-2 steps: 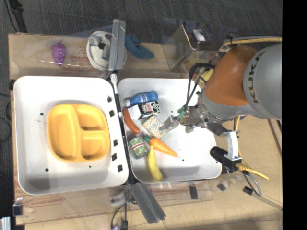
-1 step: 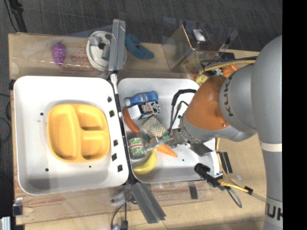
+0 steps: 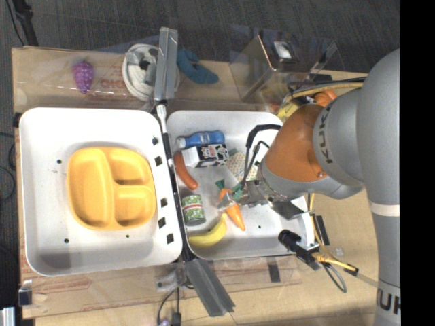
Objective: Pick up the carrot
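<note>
The carrot [image 3: 234, 216] is small and orange with a green top. It lies in the right bin [image 3: 204, 250], near its front middle, pointing toward the front rim. My gripper [image 3: 242, 193] hangs just above and behind the carrot's green end, very close to it. The orange band and wrist [image 3: 299, 156] hide the back right of the bin. A small orange piece [image 3: 223, 194] shows just left of the gripper.
Around the carrot lie a banana [image 3: 211, 233], a green can [image 3: 193, 209], a red sausage [image 3: 185, 171], a milk carton [image 3: 212, 155] and a blue bottle [image 3: 201, 140]. A yellow divided plate [image 3: 112, 186] sits in the left bin [image 3: 41, 250].
</note>
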Tool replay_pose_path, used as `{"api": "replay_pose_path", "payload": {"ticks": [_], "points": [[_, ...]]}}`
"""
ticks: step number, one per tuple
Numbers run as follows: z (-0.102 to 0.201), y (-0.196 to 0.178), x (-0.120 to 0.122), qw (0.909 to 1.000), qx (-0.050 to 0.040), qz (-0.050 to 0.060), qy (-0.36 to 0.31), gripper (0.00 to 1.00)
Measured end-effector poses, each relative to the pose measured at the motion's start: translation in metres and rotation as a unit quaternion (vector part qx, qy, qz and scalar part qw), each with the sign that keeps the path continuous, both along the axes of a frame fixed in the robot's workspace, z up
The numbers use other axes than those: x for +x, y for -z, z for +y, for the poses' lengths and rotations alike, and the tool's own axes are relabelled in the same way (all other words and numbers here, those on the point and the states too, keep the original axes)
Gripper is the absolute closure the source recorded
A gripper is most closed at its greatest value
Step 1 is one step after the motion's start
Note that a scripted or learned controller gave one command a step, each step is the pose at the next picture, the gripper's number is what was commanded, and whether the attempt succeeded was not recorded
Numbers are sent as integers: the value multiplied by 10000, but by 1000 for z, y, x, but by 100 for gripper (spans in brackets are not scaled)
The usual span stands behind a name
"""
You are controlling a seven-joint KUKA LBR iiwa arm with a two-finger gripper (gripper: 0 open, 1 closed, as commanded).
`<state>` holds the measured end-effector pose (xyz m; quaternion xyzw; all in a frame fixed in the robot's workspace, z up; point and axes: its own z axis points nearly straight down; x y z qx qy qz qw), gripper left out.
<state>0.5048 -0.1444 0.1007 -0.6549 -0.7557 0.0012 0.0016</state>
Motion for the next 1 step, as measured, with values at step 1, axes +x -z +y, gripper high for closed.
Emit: {"api": "replay_pose_path", "payload": {"ticks": [1], "points": [[110, -131, 4, 9999, 1, -15, -105, 100]]}}
